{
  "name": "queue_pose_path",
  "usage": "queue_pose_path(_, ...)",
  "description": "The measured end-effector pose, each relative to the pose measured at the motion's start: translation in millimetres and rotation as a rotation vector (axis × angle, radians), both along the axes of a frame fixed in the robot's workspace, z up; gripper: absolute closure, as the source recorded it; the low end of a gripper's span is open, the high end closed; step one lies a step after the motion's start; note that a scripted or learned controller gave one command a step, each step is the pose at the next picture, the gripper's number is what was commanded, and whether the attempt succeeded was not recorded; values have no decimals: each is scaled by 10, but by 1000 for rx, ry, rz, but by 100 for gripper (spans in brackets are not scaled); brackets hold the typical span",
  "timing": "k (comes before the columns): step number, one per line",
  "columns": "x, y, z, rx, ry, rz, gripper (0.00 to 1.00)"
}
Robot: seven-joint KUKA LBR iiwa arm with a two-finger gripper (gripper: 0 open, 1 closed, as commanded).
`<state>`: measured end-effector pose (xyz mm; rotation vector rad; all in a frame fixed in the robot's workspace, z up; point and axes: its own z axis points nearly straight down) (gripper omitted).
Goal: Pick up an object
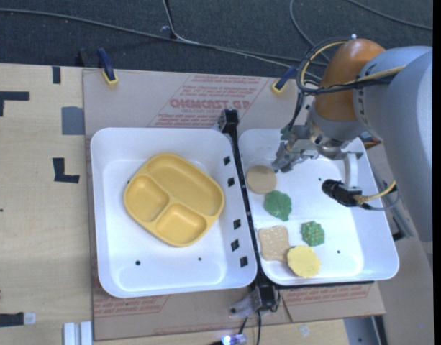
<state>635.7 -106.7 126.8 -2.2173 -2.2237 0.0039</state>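
At the near edge of the right bin [378, 254] lies a round yellow piece [303, 261], and touching it on its far-left side sits a tan square cracker [274, 241] with a dimpled face. Just beside those two, a little farther in, is a small green knobbly piece [312, 233], apart from the cracker but close to the yellow round. Farther up the bin's left side rests a larger green leafy piece [278, 205], and right behind it, almost touching, a beige round disc [261, 179] pressed near the divider between the bins.

In the left bin [105, 214] a yellow divided plate [174, 198] lies tilted on its corner, with three compartments, all of it well apart from the food pieces.

Beyond the disc, the hand [285, 161] hangs low over the far part of the right bin, its dark fingertips pointing down just to the right of and behind the beige disc. Nothing shows between the fingers; whether they are spread or closed I cannot tell from this angle. Above it the orange band [347, 77] of the arm rises, with cables looping around it.

Farthest away, two blue-and-yellow clamps [106, 69] pin the cardboard sheet [198, 99] to the tabletop [33, 192]
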Motion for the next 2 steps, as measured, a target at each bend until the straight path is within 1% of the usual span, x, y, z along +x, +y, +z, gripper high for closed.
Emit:
queue_pose_path(1,53,3,433,0,-5,-1,100)
queue_pose_path(2,136,-22,1035,0,-8,-1,100)
